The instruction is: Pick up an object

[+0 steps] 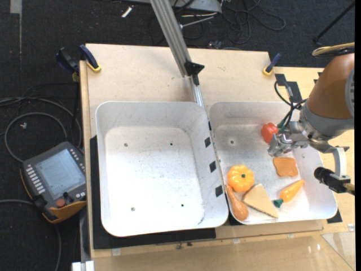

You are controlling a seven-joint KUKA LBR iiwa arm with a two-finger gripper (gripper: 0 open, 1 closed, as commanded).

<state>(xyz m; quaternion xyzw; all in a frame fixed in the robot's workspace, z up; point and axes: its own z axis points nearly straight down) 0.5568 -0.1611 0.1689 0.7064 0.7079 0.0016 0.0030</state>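
- Camera view: the pincer (279, 144) hangs low in the right bin (248, 113), at the end of the grey arm (333, 97) reaching in from the right. Whether it is spread or pressed together I cannot tell; the metal at its tip is too small and cluttered to read.
- Nothing is visibly pinched. A red round item (269, 131) sits just beside the pincer tip, on its upper-left side, possibly touching it, but not clearly between the tips.
- The other candidates lie in the same bin: an orange slab (285, 166) just below the pincer, a small pumpkin (241, 178) nearer the bin's left wall, a pale wedge (262, 200) and a brown elongated piece (238, 205) beside it toward the front, and an orange carrot-like piece (291, 190) to the right of the wedge.
- The left bin (151, 168) stands alongside on the worktop (141, 72).
- In my judgement the step in hand is settling on a target and closing on it. The red item and the orange slab are nearest.
- To do it well: centre the tips over one item, not the gap between two; the round red one may roll away if nudged off-centre.
- The slab looks flat, so a grasp should straddle its narrower sides.
- Lift straight up and confirm the item rises with it.
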